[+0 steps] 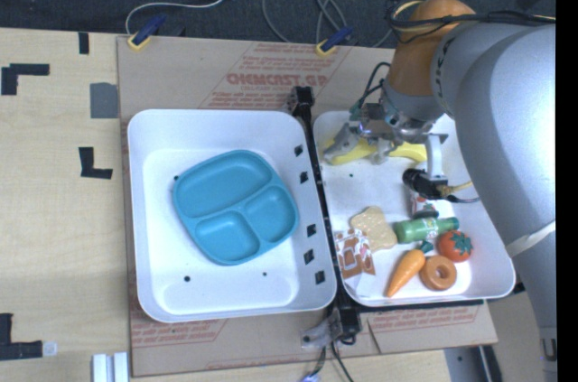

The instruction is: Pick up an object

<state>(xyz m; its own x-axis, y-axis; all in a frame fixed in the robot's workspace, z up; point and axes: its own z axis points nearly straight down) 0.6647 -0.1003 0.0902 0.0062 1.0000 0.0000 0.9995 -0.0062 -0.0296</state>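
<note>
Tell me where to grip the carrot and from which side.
Grip the carrot across its thick orange middle, coming straight down from above. It lies flat and slanted, so close across its width. The donut sits close beside it, so stay toward the tapered lower end.

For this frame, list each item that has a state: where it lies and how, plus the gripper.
blue tray: flat, left bin.
banana: lying, right bin's far end, under the gripper.
carrot: lying, near end.
donut: flat, beside carrot.
tomato: resting near the right wall.
green bottle: on its side.
gripper: low over the banana.
</note>
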